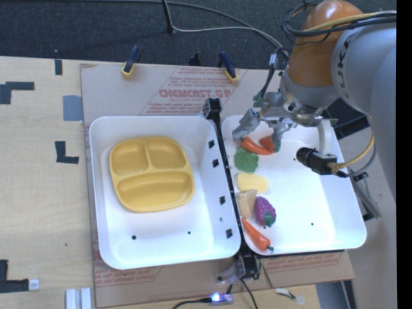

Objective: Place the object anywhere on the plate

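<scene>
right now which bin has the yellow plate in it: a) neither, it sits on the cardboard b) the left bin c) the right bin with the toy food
b: the yellow plate lies flat in the left bin, while the toy food such as the purple grapes lies in the right bin.

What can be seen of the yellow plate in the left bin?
The yellow plate looks like smooth plastic, rounded-rectangular, moulded into three compartments: two small ones at the far side and one long one at the near side. It lies flat on the floor of the left bin, toward its far left part, with nothing in its compartments and nothing else touching it.
</scene>
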